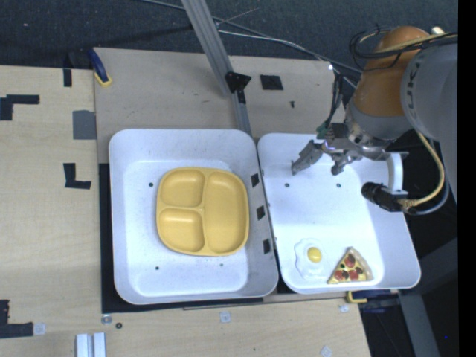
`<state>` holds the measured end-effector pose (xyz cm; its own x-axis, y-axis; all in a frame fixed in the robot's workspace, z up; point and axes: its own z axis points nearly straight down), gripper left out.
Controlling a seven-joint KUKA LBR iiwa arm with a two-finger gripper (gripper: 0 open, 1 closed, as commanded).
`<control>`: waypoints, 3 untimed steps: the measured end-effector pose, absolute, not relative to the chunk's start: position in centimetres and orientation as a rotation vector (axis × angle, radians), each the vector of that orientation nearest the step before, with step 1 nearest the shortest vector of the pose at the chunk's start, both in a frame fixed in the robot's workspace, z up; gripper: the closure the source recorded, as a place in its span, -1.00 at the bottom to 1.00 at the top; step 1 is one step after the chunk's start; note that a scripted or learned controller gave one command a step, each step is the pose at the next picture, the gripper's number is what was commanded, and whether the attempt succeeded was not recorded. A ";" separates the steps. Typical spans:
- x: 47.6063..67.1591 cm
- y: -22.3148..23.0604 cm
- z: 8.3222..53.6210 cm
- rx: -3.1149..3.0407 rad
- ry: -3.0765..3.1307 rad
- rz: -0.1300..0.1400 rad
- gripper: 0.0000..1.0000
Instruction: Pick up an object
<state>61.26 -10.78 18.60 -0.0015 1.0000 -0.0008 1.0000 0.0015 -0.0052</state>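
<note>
pizza slice (350,267) beside fried egg (309,256); hand (320,161) spread, holding nothing

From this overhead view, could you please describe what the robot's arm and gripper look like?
The arm is grey with a rounded orange band above the wrist. Its gripper has two slim grey metal fingers. Black cables loop over the orange band, and a yellow cable with a black plug hangs beside the wrist.

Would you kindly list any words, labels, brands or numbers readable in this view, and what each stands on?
None can be read.
The grey arm bears dark lettering at its edge, too blurred and cut off to read.
The yellow divided plate, fried egg toy and pizza slice toy carry no text.
</note>
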 end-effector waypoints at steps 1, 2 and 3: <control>60.7 -11.5 12.6 -2.218 -2.219 0.008 -1.00; 60.8 -11.4 13.9 -2.217 -2.223 0.004 1.00; 60.8 -11.1 20.2 -2.222 -2.226 -0.003 1.00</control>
